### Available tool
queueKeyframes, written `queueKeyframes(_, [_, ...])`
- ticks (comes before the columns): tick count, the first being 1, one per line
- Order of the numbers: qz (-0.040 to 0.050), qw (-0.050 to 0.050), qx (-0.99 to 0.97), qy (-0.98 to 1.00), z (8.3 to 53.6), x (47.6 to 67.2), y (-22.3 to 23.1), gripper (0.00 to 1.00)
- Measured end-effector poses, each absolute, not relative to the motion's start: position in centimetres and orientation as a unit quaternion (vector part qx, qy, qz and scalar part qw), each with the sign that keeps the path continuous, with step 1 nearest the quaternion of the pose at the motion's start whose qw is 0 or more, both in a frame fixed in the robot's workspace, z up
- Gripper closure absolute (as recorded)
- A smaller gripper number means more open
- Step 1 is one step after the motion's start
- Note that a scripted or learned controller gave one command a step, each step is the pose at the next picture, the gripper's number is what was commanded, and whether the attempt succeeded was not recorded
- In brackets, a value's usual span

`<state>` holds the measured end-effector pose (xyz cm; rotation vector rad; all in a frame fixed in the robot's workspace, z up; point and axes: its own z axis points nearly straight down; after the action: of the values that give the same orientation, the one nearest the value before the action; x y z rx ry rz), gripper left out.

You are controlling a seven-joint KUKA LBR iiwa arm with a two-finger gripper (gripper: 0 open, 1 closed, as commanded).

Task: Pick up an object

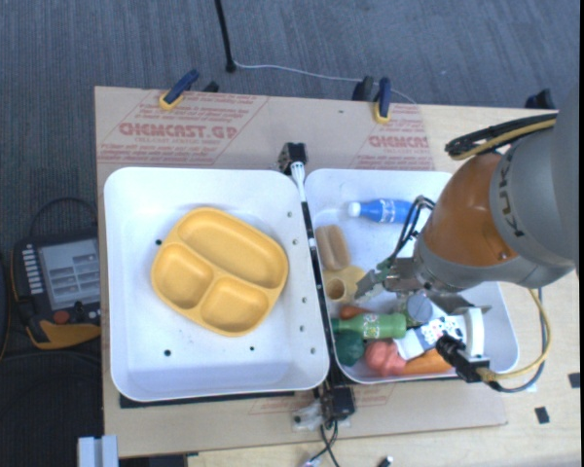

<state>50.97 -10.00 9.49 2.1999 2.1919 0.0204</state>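
I had reached in from the right over the right bin (pixel 316 261), my grey arm and its orange band covering much of that bin's right half. My gripper (pixel 394 278) hung low over the bin's middle, among the clutter there. From above, my wrist hid too much of my fingers, so I could not tell whether they stood wide or narrow, and nothing could be seen between them.

The things to pick from lay all in that right bin. A blue bottle (pixel 382 210) with a white cap lay on its side at the far end. A tan, bread-like roll (pixel 332 246) lay along the bin's left wall, and just nearer than it stood a small yellow cup-like piece (pixel 337 287). At the near end there was a crowded heap: a green toy vegetable (pixel 370 330) lying crosswise, a red-pink rounded item (pixel 383 359) touching it on the near side, and an orange carrot-like piece (pixel 429 365) to the right of that. A small white and black item (pixel 446 334) lay just right of the green one, partly under my arm.

The left bin (pixel 136 358) held a yellow tray (pixel 220 269) with three compartments, set at a slant near the bin's middle, well apart from my gripper. Both bins rested on a brown cardboard sheet (pixel 175 129) held by clamps (pixel 179 88) at the far edge.
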Motion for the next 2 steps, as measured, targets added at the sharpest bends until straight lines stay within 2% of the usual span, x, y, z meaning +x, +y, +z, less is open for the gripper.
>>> queueKeyframes(1, [0.0103,0.02,0.706,0.708,9.5,50.6,-10.1,0.0])
queueKeyframes(2, [0.0048,0.011,0.707,0.707,9.4,58.1,-10.2,0.0])
